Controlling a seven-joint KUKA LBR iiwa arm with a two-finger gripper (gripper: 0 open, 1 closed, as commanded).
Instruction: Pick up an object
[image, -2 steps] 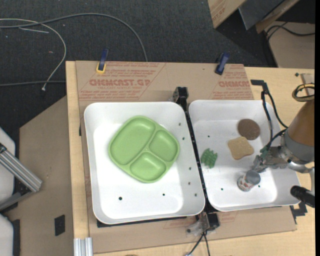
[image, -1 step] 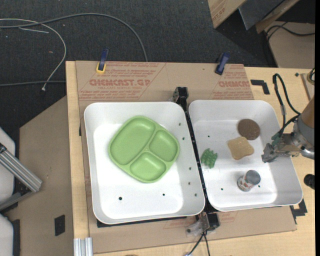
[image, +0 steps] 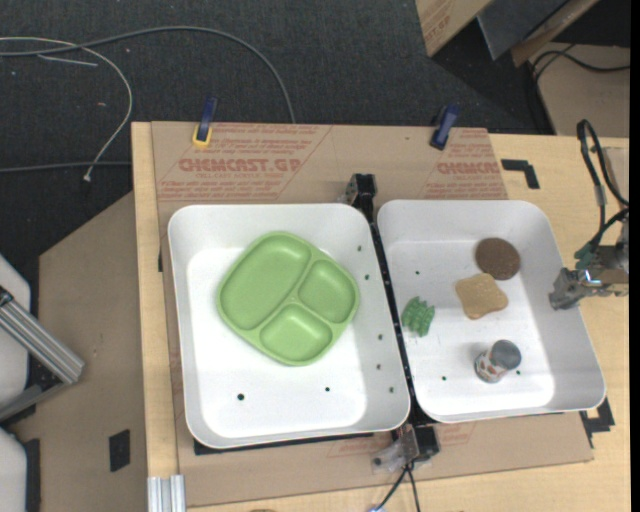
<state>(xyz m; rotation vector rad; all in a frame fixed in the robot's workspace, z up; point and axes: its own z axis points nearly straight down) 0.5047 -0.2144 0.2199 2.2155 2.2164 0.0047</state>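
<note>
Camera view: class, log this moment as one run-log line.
left bin: green divided plate | right bin: brown disc, tan piece, green toy, small can | nothing picked yet

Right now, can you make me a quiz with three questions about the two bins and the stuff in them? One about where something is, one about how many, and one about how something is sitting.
1. Where is the green divided plate?
A. In the left bin
B. In the right bin
C. On the cardboard outside the bins

2. How many things lie in the right bin?
A. Two
B. Four
C. Six

3. How does the small can sit?
A. Stacked on the plate
B. Leaning on the round brown piece
C. Apart from the other things, on the bin floor

Answers:
1. A, the plate lies alone in the left bin.
2. B, there is a round brown piece, a tan slice, a small green leafy toy and the can.
3. C, white floor shows all around the can.
</note>
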